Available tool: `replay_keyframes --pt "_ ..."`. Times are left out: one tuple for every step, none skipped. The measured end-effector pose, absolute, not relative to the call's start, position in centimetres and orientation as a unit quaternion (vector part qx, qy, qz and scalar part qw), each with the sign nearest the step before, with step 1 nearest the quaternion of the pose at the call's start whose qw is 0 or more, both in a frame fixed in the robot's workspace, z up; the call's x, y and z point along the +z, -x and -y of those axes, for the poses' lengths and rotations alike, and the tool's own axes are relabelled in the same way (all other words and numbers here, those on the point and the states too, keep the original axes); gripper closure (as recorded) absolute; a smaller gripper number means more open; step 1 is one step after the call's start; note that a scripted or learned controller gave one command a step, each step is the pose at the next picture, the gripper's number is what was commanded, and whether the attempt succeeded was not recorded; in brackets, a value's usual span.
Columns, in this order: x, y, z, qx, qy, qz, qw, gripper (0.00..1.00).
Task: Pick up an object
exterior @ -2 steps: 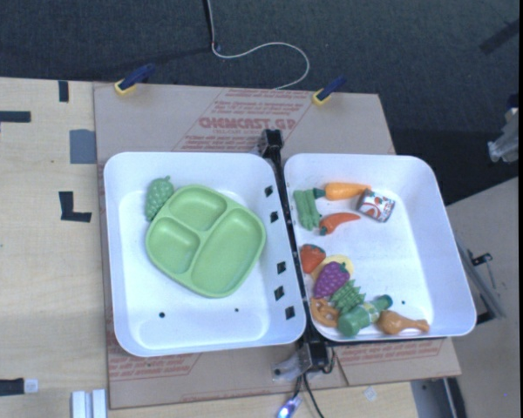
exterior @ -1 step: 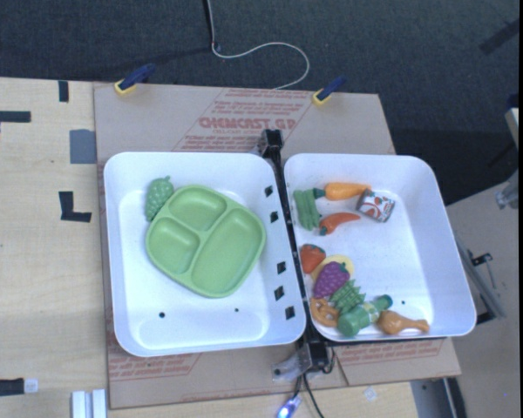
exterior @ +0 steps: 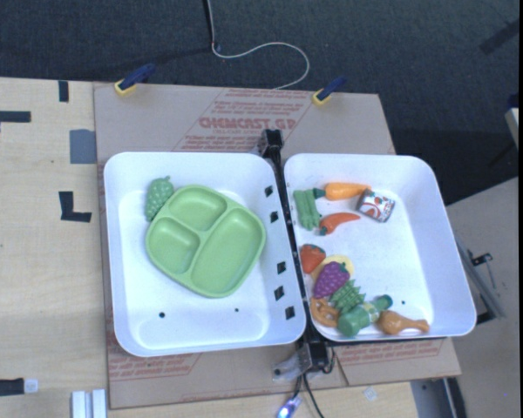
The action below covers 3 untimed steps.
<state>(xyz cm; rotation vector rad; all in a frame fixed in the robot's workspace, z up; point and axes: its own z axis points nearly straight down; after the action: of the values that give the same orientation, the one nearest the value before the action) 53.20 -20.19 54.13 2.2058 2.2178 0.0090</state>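
The right bin (exterior: pixel 418 233) holds several toy foods along its left side. At its back lie an orange carrot (exterior: pixel 345 191), a small red and white can (exterior: pixel 376 205), green beans (exterior: pixel 306 208) and an orange pepper (exterior: pixel 339 222). Toward the front sit a red tomato (exterior: pixel 312 257), a yellow piece (exterior: pixel 338 263), purple grapes (exterior: pixel 329 279), a green leafy piece (exterior: pixel 349 295), a green vegetable (exterior: pixel 359 318) and a tan squash (exterior: pixel 402 324). In the left bin (exterior: pixel 131 303), a green bunch of grapes (exterior: pixel 159 196) rests beside a green divided plate (exterior: pixel 206 240).
Both bins stand on a cardboard sheet (exterior: pixel 235 120) clamped at the back by a yellow clip (exterior: pixel 134 77) and a blue clip (exterior: pixel 329 89). A white cable (exterior: pixel 244 52) loops behind on the dark floor. The wooden bench (exterior: pixel 35 233) extends left.
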Motion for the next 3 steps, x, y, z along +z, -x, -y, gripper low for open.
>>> replay_keyframes --pt "45.1 -48.6 22.5 -0.0026 -0.708 -0.706 -0.004 1.0" --pt "42.5 -49.2 22.3 -0.0012 -0.707 -0.707 -0.001 1.0" --pt "54.2 -52.6 21.4 0.0026 -0.706 -0.709 0.007 1.0"
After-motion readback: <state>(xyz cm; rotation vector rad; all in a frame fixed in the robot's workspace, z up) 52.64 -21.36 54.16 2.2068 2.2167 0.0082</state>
